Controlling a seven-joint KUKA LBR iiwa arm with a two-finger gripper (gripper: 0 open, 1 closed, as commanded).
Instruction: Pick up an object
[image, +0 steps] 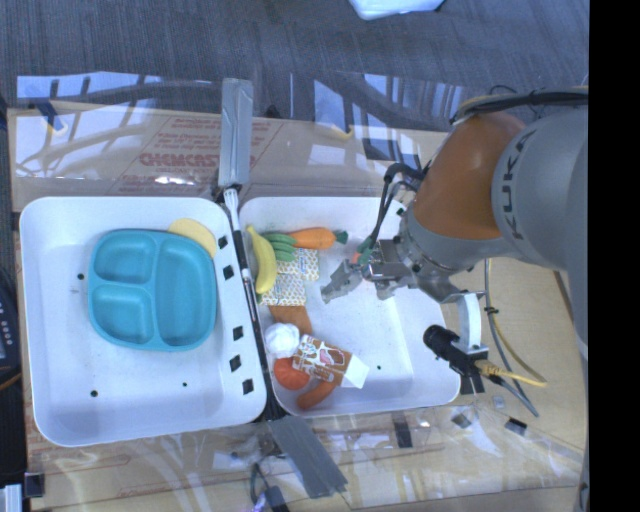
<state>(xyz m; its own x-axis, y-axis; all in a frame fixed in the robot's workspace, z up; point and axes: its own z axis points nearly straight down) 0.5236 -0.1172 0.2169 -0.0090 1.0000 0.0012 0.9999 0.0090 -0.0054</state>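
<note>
Two shallow white bins sit side by side. The left bin (50, 330) holds one blue divided plate (153, 288) and one yellow item (197, 235). The right bin (400, 380) holds one banana (262, 262), one carrot (312, 238), one patterned cloth (292, 277), one white ball (281, 340) and one small carton (326, 362)

Tray (153, 288) in the left bin (50, 390), banana (263, 262), carrot (314, 238) and carton (330, 362) in the right bin (385, 385), gripper (338, 285) above the right bin
</note>
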